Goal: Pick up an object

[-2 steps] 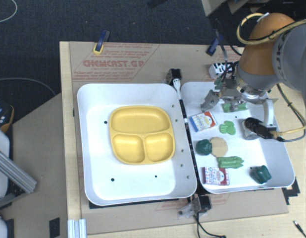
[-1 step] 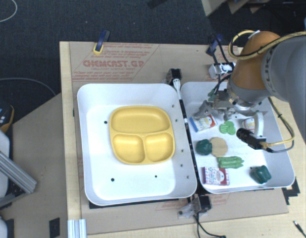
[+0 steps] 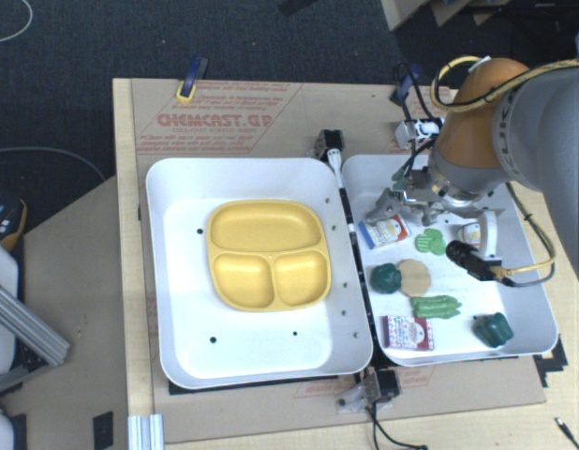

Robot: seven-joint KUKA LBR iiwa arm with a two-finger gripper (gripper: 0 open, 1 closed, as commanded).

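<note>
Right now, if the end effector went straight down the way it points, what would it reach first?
Most likely the small white packet with red and blue print, below the end effector in the right bin. Depth is unclear from this slanted view, so it could land on bin floor beside it.

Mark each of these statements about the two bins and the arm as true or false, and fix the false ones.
1. A yellow divided tray lies in the left bin. True.
2. The yellow divided tray has five compartments. False: it has three, one wide and two smaller.
3. The arm hangs over the right bin. True.
4. The small objects are spread across both bins. False: they all lie in the right bin.
5. A red-and-white packet lies near the right bin's front edge. True.
6. The tan disc rests in the yellow divided tray. False: it lies in the right bin beside a dark green object.
</note>
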